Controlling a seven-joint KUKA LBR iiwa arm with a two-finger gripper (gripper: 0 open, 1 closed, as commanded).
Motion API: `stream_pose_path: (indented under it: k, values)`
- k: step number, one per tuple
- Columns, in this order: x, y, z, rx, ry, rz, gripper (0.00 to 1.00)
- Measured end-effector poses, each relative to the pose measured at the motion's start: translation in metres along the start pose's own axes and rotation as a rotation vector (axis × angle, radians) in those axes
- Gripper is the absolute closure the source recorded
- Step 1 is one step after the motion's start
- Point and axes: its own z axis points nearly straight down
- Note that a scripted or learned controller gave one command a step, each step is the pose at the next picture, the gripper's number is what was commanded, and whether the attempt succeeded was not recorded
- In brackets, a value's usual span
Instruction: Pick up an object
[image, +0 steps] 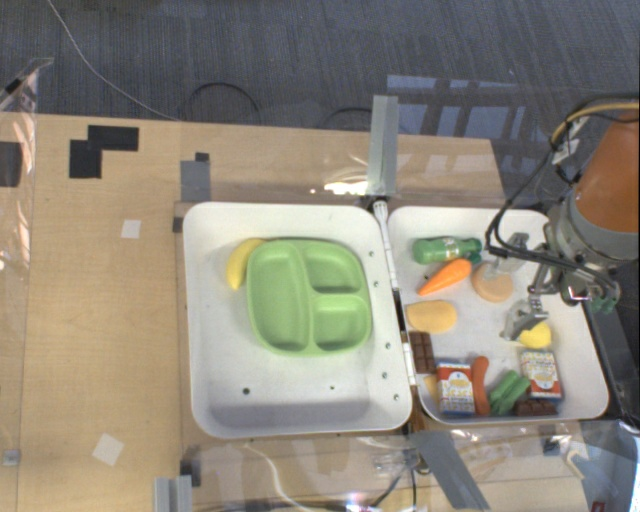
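Note:
The right bin (575, 300) holds several toy foods. My gripper (526, 322) hangs low over that bin's right side, directly above and touching or nearly touching a small yellow lemon-like piece (539, 337). The grey wrist and orange band (612, 185) rise above it at the right edge. Just left of the gripper lies a round tan cookie (492, 285). A small printed box (540, 371) sits right below the yellow piece.
Also in the right bin are a green bottle (447, 249), carrot (445, 277), tan potato (431, 317), chocolate bar (424, 351), juice carton (455, 388), red sausage (481, 383) and green beans (510, 391). The left bin (215, 380) holds a green divided plate (307, 296) and a banana (239, 262).

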Motion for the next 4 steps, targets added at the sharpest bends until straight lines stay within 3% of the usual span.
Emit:
stream_pose_path:
  k: [1,2,3,4]
  values:
    - [-0.020,0.022,0.102,-0.004,0.010,-0.028,0.00]
    - [0.010,0.010,0.149,0.000,-0.018,0.037,0.00]
    - [-0.073,0.021,0.155,0.002,-0.019,0.017,0.00]
    - [-0.029,0.020,0.155,0.002,-0.024,-0.031,0.00]
